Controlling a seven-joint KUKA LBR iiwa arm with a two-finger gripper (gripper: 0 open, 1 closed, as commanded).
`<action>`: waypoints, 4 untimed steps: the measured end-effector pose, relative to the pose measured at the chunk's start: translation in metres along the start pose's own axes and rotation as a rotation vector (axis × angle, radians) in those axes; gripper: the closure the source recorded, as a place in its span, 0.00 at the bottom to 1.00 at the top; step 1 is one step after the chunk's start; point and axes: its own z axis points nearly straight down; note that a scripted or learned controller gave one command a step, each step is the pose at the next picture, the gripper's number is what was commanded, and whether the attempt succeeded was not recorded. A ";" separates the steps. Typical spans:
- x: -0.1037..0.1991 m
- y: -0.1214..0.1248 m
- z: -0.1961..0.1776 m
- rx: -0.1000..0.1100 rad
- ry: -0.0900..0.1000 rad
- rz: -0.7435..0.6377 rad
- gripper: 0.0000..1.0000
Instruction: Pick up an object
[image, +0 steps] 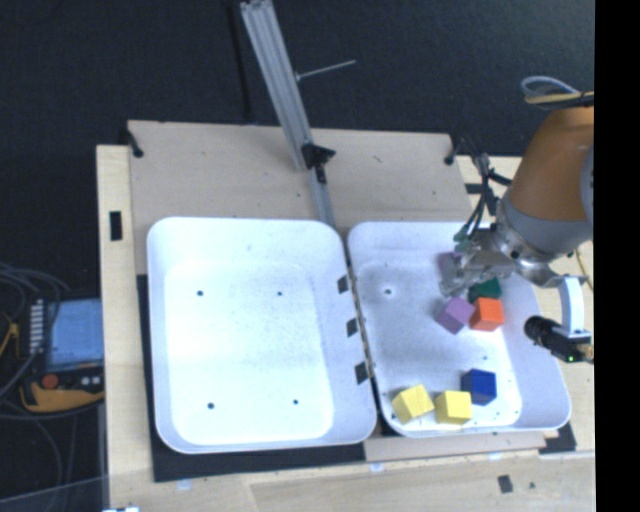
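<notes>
Bench (240, 170) w/ two white bins (250, 330), dark floor.

No legible text, labels or numbers anywhere in frame. The blue-screened handheld unit (72, 335) at the bench's left edge is too blurred to read. Blocks carry no visible markings.

Purple block (455, 314), orange block (488, 314) and green block (487, 289) cluster together in the right bin (400, 260).

Grey arm (540, 225), orange band (broad, rounded), thin looping cables.
</notes>
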 end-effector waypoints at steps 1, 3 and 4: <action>0.057 0.018 0.007 0.001 0.001 -0.001 1.00; 0.152 0.026 0.004 0.002 0.002 -0.001 1.00; 0.212 0.038 0.008 0.003 0.002 -0.002 1.00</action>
